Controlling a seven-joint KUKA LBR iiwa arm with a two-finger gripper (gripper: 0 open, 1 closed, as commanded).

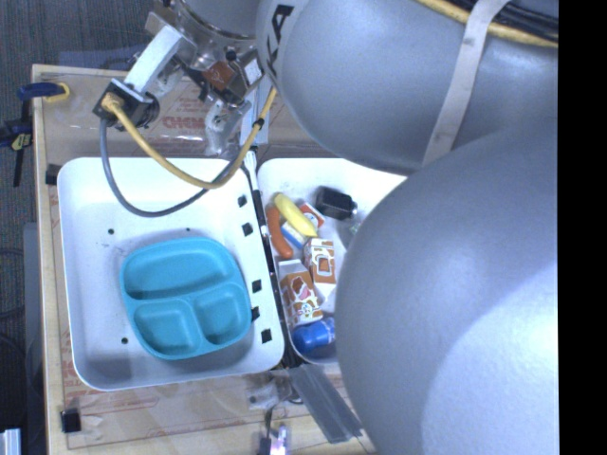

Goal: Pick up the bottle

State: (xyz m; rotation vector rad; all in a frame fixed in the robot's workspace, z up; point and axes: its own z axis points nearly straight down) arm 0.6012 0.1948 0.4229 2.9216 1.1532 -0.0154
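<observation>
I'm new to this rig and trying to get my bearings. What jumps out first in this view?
The grey arm looms over the right side, hiding much of the right bin. A bright blue divided tray lies in the left bin. Small items crowd the right bin's left edge, among them a yellow banana.
</observation>
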